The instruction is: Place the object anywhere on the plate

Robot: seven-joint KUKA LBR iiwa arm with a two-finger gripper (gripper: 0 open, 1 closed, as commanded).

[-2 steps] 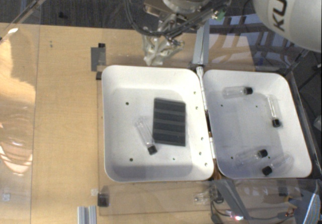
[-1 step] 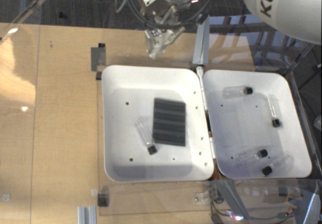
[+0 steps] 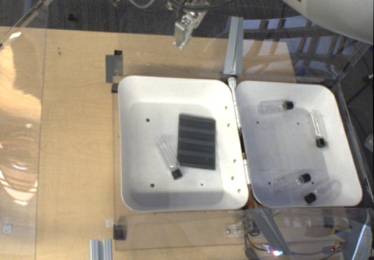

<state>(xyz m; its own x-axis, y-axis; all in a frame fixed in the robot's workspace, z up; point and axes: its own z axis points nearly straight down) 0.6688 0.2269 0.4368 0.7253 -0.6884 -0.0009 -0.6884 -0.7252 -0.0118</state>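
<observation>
A dark ribbed rectangular plate (image 3: 196, 141) lies flat in the middle of the left bin (image 3: 140, 107). A clear tube with a black cap (image 3: 168, 159) lies beside the plate's lower left corner, touching or nearly touching it. My gripper (image 3: 183, 37) hangs high above the bench beyond the far edge of the left bin, well away from the plate and the tubes. Nothing shows in it.
The right bin (image 3: 342, 136) holds several clear tubes with black caps: one at the far side (image 3: 274, 106), one at the right (image 3: 317, 126), two near the front (image 3: 290, 181). A metal post (image 3: 234, 48) stands behind the gap between the bins. Cables hang by the wrist.
</observation>
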